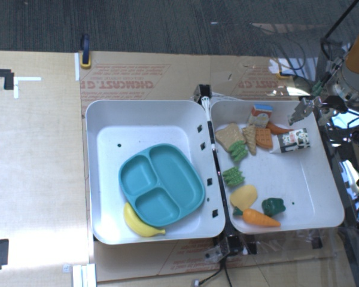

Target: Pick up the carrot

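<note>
The carrot (261, 218) is orange with a small green top and lies flat near the front edge of the right bin (314, 187). Its green end points left. It rests just below a yellow toy food (244, 196) and left of a dark green pepper (273, 205). My gripper (300, 112) hangs over the right bin's back right corner, far from the carrot. It sits just above a white carton (295, 140), and nothing is visibly held in it.
The back of the right bin holds a toast slice (228, 135), an orange waffle (263, 138), green vegetables (233, 176) and a small box (261, 113). The left bin (102, 160) holds a teal divided plate (161, 184) and a banana (140, 222).
</note>
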`<state>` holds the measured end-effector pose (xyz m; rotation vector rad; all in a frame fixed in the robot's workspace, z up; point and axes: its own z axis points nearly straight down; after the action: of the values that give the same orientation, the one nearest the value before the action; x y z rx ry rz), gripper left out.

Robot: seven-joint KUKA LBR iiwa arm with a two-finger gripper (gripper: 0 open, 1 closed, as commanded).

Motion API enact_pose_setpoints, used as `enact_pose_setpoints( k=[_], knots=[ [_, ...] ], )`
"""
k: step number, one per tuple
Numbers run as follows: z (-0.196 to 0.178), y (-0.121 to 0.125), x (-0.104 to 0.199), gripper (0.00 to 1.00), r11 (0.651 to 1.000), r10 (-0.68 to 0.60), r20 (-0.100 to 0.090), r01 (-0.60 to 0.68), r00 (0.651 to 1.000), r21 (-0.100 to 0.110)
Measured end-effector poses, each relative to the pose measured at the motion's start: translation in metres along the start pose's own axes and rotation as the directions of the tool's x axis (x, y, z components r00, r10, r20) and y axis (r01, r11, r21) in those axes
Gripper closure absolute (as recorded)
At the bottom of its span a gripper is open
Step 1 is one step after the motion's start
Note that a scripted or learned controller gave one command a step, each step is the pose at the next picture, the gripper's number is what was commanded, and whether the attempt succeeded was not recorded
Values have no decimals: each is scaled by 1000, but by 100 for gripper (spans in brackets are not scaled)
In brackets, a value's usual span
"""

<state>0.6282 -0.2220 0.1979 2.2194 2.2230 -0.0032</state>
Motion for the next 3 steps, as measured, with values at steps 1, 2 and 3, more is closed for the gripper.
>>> enact_pose_setpoints(
  k=[1,2,3],
  knots=[
    [22,-53,54,0,990,-143,-1,143,990,1],
    [-12,-129,98,0,971,-241,-1,241,971,0],
    [106,-146,116,0,922,-387,-1,387,922,-3]
  ],
)
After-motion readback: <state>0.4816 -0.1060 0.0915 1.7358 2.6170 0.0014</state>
